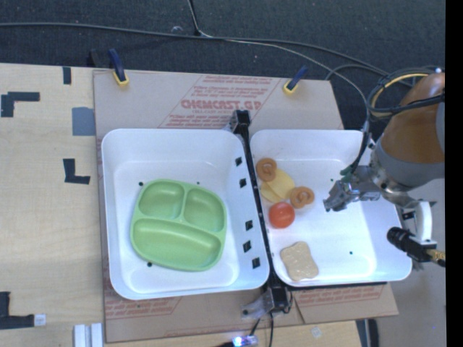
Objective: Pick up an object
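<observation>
The gripper (337, 199) hangs over the right bin (362, 266), near that bin's right half, with the grey arm (409, 139) and its orange band reaching in from the right; its dark fingers point left and slightly down toward the bin floor, and nothing sits between them; whether they are spread or closed I cannot tell, since they read as one dark cluster.

Every item lies to the gripper's left; closest is a small brown ring (302, 196), just left of the fingertips and apart from them; left and a little below that is a red ball (281, 215), touching or nearly touching the ring; a yellow piece (277, 187) lies beyond the ring, up and to the left, and a second brown ring (267, 169) rests at its upper left edge, near the divider (253, 194) between the bins; a tan bread slice (299, 260) lies well below and left of the gripper, near the bin's front wall.

Farther left, past the divider, the left bin (116, 194) holds a green tray (179, 225) with three compartments, lying flat and somewhat turned; both bins sit on a cardboard sheet (217, 103); two clamps (118, 69) with blue handles pinch its far edge, one up and left of the gripper, the other much farther left.
</observation>
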### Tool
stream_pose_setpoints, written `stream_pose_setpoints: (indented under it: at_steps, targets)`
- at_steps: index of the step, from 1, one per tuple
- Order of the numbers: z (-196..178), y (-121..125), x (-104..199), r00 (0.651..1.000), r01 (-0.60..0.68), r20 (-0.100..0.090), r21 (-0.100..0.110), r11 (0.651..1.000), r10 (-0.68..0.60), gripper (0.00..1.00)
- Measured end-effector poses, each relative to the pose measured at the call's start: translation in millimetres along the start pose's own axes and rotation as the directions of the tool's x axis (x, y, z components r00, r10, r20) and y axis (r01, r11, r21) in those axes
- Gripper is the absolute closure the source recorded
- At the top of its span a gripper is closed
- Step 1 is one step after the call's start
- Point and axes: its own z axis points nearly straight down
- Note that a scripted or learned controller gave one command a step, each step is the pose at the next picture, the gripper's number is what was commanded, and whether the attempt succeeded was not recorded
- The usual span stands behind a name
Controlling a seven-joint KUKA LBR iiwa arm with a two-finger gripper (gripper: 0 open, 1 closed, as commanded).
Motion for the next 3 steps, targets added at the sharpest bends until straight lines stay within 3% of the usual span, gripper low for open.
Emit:
stream_pose_setpoints:
  at_steps: [1, 3]
  targets:
    - [-14.2, 0.6, 0.2, 1.000, 0.000, -0.001, 0.002, 1.000, 0.000, 1.00]
    - [-31.5, -8.3, 118.7, 1.000, 0.007, -0.003, 0.003, 1.000, -0.007, 1.00]
